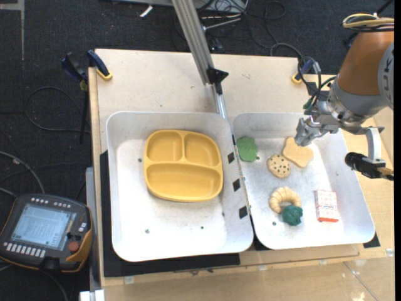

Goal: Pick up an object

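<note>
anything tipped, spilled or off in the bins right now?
Nothing stands out. The yellow divided plastic tray lies flat in the left white bin. In the right white bin, the green leafy toy, spotted round cookie, tan toast-shaped piece, small red-and-white box and beige ring with a teal lump lie loose, unspilled.

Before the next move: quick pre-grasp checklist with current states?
1. Gripper over the right bin: ok.
2. Target under it: tan toast piece, at the fingertips: ok.
3. Fingers open or shut: cannot tell.
4. Toast between the fingers: cannot tell.
5. Neighbours apart from the toast: cookie close beside it, not ok; green piece apart, ok.
6. Yellow tray in the left bin, out of the way: ok.
</note>
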`<state>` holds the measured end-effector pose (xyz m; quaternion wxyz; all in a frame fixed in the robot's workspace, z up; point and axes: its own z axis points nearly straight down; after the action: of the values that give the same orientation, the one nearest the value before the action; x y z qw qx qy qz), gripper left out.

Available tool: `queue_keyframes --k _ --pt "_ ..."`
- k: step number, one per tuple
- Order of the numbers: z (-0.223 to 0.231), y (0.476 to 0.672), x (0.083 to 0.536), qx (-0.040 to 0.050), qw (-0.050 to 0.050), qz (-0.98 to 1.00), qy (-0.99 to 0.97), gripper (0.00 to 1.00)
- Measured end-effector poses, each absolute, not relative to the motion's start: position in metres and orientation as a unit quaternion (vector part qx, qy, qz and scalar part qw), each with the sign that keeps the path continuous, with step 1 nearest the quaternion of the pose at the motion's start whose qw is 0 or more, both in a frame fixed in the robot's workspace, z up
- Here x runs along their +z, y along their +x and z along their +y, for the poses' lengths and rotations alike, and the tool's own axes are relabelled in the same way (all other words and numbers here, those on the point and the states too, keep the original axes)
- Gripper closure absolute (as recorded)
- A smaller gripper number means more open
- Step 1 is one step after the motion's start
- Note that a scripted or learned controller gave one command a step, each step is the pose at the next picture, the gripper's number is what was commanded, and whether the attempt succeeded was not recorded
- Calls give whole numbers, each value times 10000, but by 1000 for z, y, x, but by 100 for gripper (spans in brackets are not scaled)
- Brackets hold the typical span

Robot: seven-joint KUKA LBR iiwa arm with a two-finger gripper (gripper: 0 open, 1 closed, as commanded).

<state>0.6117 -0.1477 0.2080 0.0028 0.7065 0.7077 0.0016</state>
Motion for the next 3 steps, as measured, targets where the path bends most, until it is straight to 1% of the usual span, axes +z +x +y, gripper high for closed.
queue_keyframes --k 1,2,3 --pt "-147 621 270 21 37 7084 7058 100" --pt "-84 610 268 6 -9 7102 7040 100" --pt "-34 598 252 -5 -16 7099 7043 100"
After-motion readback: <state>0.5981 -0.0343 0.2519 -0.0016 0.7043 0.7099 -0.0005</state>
